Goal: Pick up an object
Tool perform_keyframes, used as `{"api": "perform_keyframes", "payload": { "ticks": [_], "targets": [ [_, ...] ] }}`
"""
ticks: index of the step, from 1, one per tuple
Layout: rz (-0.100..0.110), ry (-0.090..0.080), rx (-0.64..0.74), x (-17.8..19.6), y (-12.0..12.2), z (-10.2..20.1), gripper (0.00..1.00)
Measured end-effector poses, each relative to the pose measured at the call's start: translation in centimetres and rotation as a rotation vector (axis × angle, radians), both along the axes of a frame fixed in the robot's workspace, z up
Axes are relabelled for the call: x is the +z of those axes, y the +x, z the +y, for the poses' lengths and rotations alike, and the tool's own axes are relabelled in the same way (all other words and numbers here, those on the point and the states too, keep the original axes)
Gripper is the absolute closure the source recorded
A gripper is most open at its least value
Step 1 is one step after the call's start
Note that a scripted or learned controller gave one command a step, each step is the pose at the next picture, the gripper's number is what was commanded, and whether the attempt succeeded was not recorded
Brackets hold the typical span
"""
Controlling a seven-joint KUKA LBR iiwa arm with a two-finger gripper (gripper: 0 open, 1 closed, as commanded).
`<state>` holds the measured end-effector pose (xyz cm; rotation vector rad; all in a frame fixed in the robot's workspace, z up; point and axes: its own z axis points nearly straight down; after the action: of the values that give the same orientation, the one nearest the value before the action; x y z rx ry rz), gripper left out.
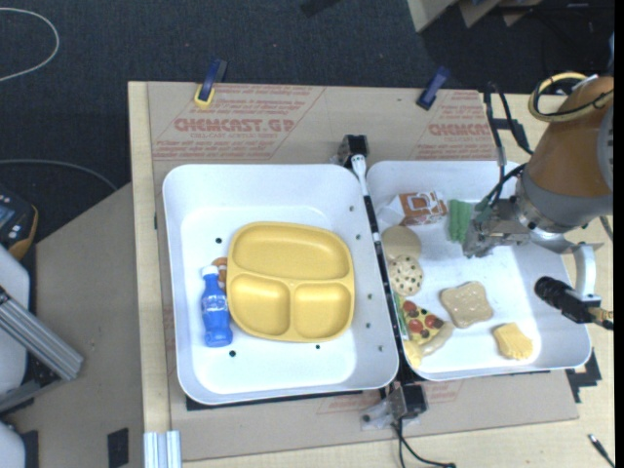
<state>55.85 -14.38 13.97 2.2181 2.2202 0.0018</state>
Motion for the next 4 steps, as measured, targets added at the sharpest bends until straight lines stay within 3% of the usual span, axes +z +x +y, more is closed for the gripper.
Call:
{"api": "perform_keyframes", "payload": {
  "ticks": [2,3,4],
  "targets": [
    [-0.004,-0.001,0.000,8.8,0.8,0.1,1.00],
    [0.002,0.003,0.006,8.7,1.6,5.8,1.00],
    [0.006,0.002,-0.002,9.0,-0.2,5.5,1.00]
  ]
}}
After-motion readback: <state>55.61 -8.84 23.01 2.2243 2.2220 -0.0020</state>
